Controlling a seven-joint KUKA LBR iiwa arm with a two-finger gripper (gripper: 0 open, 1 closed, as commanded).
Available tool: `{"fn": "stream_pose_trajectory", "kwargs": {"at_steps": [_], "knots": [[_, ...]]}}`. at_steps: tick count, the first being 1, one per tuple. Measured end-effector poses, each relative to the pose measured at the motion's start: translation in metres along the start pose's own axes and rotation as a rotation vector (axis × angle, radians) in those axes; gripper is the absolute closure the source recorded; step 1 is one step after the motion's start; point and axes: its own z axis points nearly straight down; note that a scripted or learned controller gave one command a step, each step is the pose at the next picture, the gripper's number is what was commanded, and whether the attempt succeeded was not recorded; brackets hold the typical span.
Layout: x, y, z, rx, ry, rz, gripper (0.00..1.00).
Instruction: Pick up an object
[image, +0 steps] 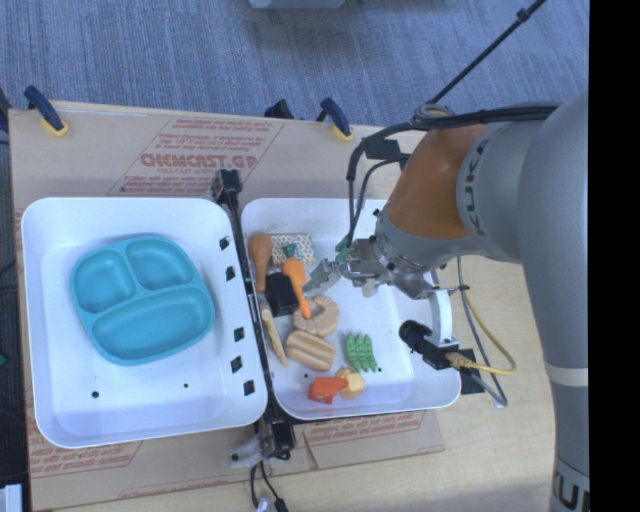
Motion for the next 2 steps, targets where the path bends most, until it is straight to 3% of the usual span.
{"fn": "stream_pose_trajectory", "kwargs": {"at_steps": [1, 2], "knots": [[0.0113, 0.0527, 0.0627, -0.015, 0.000, 0.058, 0.00], [0.0211, 0.0469, 0.0663, -0.033, -0.007, -0.052, 0.00]]}}
